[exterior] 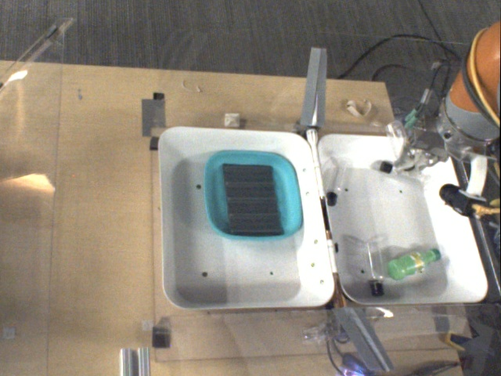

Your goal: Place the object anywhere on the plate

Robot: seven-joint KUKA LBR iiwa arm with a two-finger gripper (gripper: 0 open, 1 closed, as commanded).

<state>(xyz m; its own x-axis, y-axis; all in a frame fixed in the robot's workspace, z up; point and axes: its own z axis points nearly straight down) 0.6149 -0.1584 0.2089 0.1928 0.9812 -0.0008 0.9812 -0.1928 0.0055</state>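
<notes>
While the green bottle (410,264) lies loose on the floor of the right bin (470,288), near that bin's front right corner, the step in hand looks like the reach and pick, since nothing sits on the plate yet. The bottle lies on its side, its long axis running nearly left to right with a slight tilt, the fat green end toward the left and the paler narrow end toward the bin's right wall. A clear plastic piece (376,254) stands just beside its fat end. To do the pick well, the claw should probably come down across the bottle's middle, closing across the short width rather than along its length, and keep off the clear piece. Further back, in the left bin (180,210), the blue plate (291,198) holds a dark ribbed insert (250,198). At the right bin's far right corner the claw (412,157) hangs, well apart from the bottle; whether it is apart or together cannot be told.
</notes>
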